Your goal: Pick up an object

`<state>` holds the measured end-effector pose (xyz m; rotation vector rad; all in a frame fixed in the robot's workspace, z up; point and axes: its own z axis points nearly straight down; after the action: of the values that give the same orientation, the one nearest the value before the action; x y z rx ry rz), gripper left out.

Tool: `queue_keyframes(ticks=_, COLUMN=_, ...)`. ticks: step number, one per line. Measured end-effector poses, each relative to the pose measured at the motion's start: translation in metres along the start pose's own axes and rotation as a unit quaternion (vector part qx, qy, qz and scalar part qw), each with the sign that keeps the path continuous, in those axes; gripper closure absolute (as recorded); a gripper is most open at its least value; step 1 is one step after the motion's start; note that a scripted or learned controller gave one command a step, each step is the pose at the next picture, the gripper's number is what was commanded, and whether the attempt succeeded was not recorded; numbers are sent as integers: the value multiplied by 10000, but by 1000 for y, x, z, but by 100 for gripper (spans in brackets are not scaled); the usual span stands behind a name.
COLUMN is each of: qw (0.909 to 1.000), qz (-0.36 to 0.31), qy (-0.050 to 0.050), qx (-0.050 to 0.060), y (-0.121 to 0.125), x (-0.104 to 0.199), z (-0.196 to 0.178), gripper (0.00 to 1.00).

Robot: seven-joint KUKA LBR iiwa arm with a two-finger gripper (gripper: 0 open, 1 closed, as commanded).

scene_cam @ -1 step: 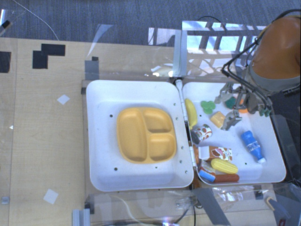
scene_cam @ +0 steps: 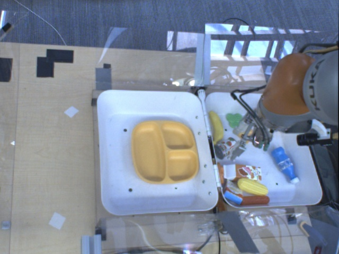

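White letters "KU" read on the grey arm [scene_cam: 320, 86], just beside its orange band. The rest runs off frame. Nothing else legible.

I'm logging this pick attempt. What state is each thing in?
Yellow divided plate: upright in left bin.
Banana: lying along right bin's left wall.
Blue bottle: on its side.
Corn: lying flat.
Hand: low over right bin.

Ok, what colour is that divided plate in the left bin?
Yellow, a mustard shade. The divided plate shows plainly in the camera view, lying in the left bin.
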<state>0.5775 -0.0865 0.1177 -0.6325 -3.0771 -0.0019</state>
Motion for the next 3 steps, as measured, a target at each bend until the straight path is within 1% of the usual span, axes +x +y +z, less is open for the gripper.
queue_keyframes(ticks=1, qw=9954, qz=952, qy=-55, qx=-23, y=-29, x=-32, z=28, gripper=0)
queue_keyframes(ticks=2, qw=9999, qz=-81, qy=-68, qx=-13, y=-15, x=-82, z=5, gripper=0)
queue_keyframes(ticks=3, qw=9969, qz=766, qy=-146, qx=40, y=6, x=-40, z=24, gripper=0)
